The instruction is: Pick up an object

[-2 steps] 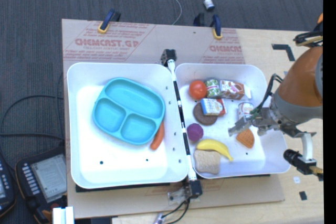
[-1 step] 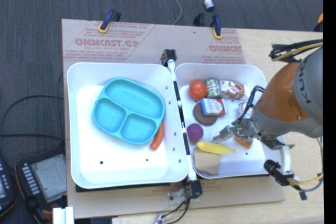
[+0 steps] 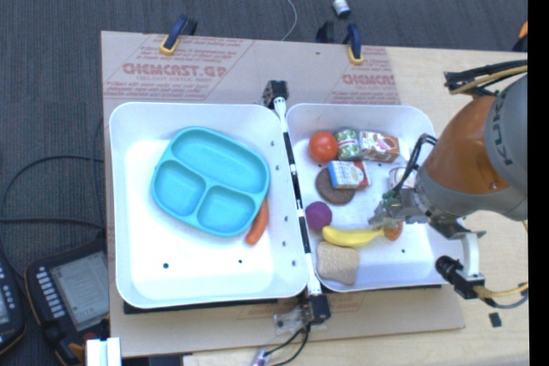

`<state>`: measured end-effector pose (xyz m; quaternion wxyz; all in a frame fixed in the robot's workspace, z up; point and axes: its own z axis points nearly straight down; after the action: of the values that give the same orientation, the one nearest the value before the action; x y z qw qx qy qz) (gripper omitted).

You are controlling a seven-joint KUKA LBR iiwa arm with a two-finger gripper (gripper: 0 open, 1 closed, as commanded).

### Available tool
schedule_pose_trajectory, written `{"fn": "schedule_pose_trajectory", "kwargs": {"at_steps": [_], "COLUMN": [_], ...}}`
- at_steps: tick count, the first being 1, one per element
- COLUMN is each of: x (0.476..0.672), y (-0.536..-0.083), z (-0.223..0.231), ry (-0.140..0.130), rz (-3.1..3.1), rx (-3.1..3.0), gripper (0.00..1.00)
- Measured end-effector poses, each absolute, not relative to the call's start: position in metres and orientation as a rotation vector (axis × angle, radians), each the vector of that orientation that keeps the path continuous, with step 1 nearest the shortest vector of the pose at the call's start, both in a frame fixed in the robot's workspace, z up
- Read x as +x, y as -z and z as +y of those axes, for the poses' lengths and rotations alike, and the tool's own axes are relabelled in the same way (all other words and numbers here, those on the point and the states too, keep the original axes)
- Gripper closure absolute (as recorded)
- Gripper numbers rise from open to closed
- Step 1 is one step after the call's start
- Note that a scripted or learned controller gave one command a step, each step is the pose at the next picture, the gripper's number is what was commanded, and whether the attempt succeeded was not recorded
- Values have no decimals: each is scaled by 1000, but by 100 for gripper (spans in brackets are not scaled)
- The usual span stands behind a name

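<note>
The arm's bulk covers the right bin's (image 3: pixel 300 184) far side, and the gripper (image 3: pixel 390 214) sits low by the banana's (image 3: pixel 352 236) tip. Honestly can't tell its state. Something small and orange pokes out underneath, too hidden to name

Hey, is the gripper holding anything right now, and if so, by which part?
It cannot be told. The gripper is low in the right bin, next to the banana's right end, but the view shows nothing between its fingers.

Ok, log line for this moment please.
arm: over right bin | gripper: low beside banana | left bin: blue tray, carrot
</note>
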<state>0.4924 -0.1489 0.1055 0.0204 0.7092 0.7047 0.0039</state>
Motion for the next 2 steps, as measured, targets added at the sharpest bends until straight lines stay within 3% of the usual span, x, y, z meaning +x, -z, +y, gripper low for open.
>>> {"fn": "schedule_pose_trajectory", "kwargs": {"at_steps": [1, 2], "x": [492, 492], "y": [-105, -114], "z": [-149, -148], "ry": [-12, -10], "rz": [2187, 2187], "rx": [2200, 2201], "gripper": [0, 100]}}
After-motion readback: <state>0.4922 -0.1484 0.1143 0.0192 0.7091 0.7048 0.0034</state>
